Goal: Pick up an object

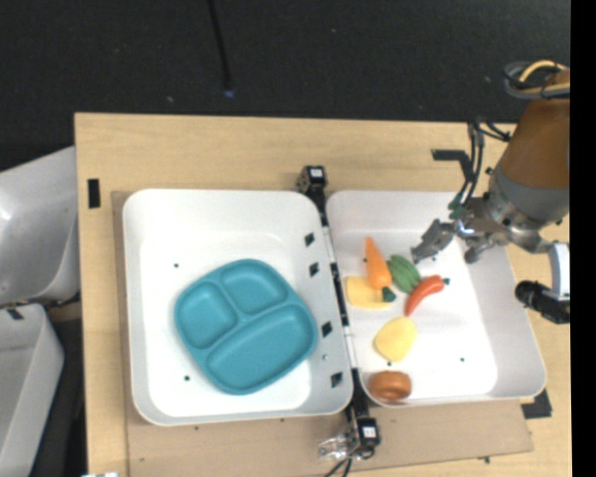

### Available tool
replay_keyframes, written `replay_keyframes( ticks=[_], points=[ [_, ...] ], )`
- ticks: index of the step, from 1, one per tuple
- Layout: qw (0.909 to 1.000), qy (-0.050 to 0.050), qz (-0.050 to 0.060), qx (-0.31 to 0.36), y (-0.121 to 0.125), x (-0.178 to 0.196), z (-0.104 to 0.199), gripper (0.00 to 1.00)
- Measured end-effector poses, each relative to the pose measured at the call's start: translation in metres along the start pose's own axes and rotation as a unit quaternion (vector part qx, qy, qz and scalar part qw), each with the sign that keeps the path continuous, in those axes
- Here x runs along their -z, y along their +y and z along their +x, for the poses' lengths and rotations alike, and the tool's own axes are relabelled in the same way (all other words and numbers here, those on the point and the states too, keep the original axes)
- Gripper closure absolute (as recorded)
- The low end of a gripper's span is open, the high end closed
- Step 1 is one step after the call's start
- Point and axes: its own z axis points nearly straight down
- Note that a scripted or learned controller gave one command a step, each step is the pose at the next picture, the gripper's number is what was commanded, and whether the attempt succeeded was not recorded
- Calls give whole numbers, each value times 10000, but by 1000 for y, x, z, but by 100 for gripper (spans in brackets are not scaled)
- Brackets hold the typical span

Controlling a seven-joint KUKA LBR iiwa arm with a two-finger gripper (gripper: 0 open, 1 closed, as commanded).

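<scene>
Status: nothing picked yet. My jaws (447, 238) are over the upper part of the right bin (477, 366), angled down and toward the toy food. They look spread, with nothing between them. Confident on empty, less sure how far apart, since the fingers are small and a bit blurred at this slant.

Candidates, all in the right bin's left half:
- orange carrot (375, 262), tilted, closest to the divider side
- green piece (403, 272) just beside the carrot, touching or nearly
- red pepper (424, 292) right below the green one, looks in contact with it
- pale yellow piece (364, 293) under the carrot's lower end
- yellow lemon-ish lump (395, 339), sitting apart from the cluster
- brown round item (389, 386) at the bin's bottom edge, near the corner

The left bin (144, 366) holds a blue divided plate (244, 324), lying flat. Not something I'd go for.

Done: approach to the right bin, jaws near the cluster. Left: descend, close on something, lift.

My read: the green piece or the red pepper is nearest. Risk is the clutter, as three items packed together means a finger may land on a neighbour. The lemon is the cleaner target.
</scene>
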Motion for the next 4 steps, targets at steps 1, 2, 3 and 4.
replay_keyframes(
  ticks=[1,2,3,4],
  points=[
    [10000,-1,-4,-4,0,-63,-4,0],
    [10000,-10,-27,-10,0,-107,-6,0],
    [10000,-17,-62,-32,2,-93,-7,100],
    [10000,-2,-45,17,5,-48,-3,100]
  ],
)
